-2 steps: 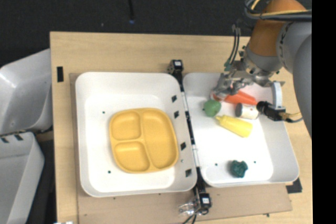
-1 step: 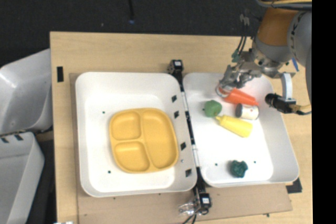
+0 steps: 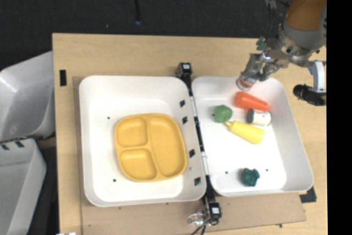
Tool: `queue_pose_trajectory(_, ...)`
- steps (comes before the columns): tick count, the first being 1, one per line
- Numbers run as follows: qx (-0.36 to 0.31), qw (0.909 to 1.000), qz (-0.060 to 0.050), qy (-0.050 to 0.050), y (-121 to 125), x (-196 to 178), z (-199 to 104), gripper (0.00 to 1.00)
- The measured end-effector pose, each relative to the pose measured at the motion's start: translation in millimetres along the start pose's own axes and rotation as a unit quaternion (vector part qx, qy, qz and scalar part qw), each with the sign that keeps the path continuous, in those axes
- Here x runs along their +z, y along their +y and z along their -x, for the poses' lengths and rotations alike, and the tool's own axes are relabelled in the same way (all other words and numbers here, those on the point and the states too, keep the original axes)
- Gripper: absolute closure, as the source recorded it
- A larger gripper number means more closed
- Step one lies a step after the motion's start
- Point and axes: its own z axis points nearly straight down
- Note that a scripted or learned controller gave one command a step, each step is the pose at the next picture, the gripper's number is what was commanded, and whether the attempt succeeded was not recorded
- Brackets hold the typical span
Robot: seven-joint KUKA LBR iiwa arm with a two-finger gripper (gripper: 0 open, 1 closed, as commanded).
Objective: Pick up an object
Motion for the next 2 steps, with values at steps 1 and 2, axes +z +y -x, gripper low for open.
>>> queue_pose_trajectory(1,-0.002,1.0000,-0.002,0.001,1,-25,1,1.00)
queue_pose_trajectory(2,-0.004,1.0000,-0.004,0.001,-24,-13,-52,1.00)
